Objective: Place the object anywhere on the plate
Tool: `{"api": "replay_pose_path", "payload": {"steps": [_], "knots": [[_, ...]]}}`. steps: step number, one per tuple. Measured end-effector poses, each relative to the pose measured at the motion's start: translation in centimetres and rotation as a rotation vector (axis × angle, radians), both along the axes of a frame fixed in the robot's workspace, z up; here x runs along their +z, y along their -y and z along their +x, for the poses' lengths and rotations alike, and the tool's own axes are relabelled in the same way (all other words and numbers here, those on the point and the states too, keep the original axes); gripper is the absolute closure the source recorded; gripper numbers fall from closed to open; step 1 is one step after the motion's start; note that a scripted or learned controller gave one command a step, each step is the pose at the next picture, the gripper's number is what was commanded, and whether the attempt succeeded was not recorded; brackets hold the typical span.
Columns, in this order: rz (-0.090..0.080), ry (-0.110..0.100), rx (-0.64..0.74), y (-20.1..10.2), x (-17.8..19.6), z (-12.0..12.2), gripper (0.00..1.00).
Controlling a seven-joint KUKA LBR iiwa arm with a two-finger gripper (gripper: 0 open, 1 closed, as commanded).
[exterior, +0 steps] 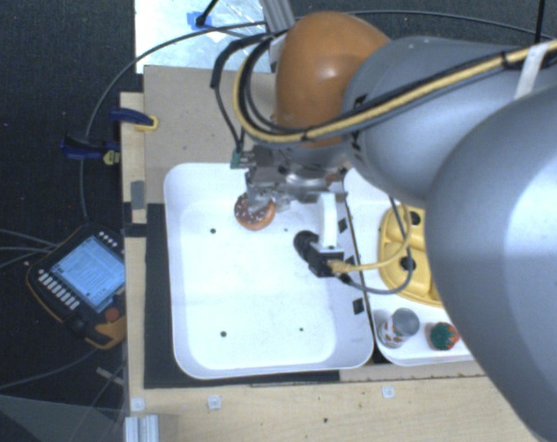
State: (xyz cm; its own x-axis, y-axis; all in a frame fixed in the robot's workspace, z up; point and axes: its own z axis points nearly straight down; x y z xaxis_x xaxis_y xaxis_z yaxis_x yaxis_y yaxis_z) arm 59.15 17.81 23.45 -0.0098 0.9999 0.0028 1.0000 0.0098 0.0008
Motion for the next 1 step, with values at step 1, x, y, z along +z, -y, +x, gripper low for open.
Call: {"api": "replay_pose_path", "payload": {"steps": [1], "knots": [[-0.002,0.0,-0.005,0.3,-0.02,0.06,0.0]]}}
